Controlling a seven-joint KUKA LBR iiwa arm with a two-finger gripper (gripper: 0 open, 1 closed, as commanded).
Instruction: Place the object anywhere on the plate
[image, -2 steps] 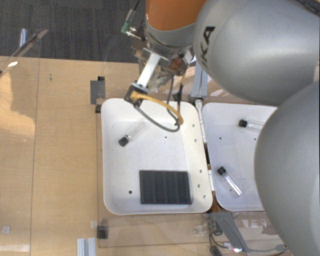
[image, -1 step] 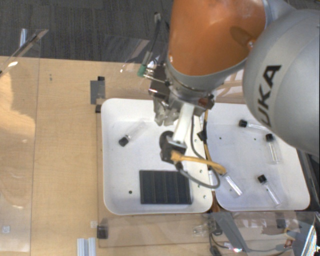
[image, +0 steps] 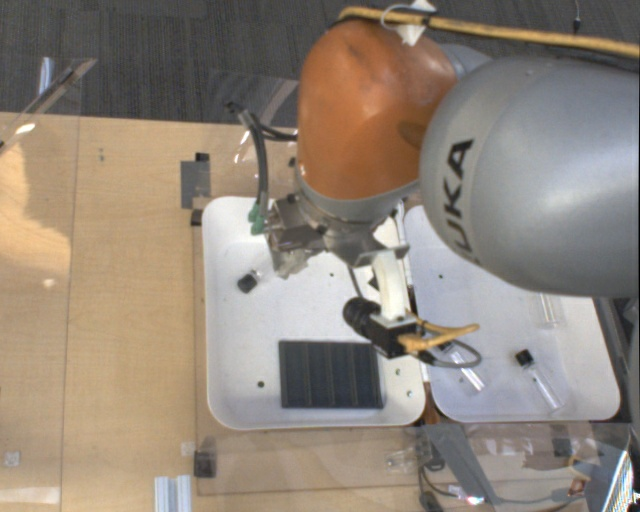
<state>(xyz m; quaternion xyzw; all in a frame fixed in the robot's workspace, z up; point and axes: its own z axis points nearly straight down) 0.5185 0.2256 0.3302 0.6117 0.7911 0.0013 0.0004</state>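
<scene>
Gripper (image: 287, 258) low over the upper part of the left-hand bin (image: 230, 340) (left as the camera sees it), hung under the orange band of the arm (image: 520, 170). Arm bulk covers much of the tool; cannot tell whether it is open or closed, and nothing can be seen carried in it.

Small black object (image: 246, 283) lies on the bin floor just beside the gripper, toward the bin's left wall. Apart from the tool, not touching as far as the view allows. Likely the task's thing.

Dark ribbed plate (image: 330, 375), rectangular, lies flat at the bin's near edge, well apart from the object. Nothing rests on it.

Right-hand bin (image: 500, 300) holds a second small black piece (image: 522, 357) and some clear tubes (image: 545, 385).

Judgement: step in hand is the approach to pick; no grasp confirmed and placing not begun. Next move calls for centring the tool over the small black object, which sits a little to the side, then descending and closing on it. After that, lift and carry toward the near edge, release over the plate. Object is tiny, so a slight offset could nudge it away rather than catch it.
</scene>
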